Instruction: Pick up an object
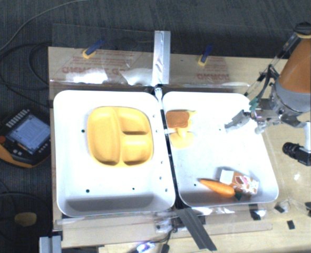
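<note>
- The claw (240, 120) hangs at the right bin's (261, 157) two-o'clock corner, above bare floor, nothing in its grasp; whether it is open or closed I cannot tell.
- Nothing is lifted yet, so I judge the whole pick remains to be done.
- Candidates: carrot (217, 187) and small carton (243, 183) at five o'clock of the bin (touching or just beside each other), and a brown-and-yellow piece (178, 125) at ten o'clock.
- The left bin (71, 141) holds a yellow divided tray (120, 136).
</note>
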Controlling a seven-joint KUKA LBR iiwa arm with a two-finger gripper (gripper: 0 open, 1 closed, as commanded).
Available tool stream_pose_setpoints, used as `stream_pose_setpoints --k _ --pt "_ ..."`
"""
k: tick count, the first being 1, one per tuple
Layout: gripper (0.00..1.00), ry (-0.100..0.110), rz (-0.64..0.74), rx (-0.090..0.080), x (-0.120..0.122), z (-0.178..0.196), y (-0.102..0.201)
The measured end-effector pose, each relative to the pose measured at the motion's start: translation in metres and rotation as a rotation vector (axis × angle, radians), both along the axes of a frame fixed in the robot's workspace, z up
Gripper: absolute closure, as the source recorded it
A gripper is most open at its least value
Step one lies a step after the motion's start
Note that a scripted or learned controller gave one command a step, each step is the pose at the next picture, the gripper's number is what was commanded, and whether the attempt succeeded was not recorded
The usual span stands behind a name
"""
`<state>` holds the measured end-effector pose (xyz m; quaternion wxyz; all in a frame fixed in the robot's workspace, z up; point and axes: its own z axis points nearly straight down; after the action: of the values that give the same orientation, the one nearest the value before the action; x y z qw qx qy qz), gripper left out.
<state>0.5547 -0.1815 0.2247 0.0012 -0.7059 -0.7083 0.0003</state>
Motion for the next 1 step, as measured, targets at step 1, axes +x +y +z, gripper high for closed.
stream_pose_setpoints --k 1 --pt "0.00 0.002 -0.099 -0.001 0.0676 -0.0441 0.0804"
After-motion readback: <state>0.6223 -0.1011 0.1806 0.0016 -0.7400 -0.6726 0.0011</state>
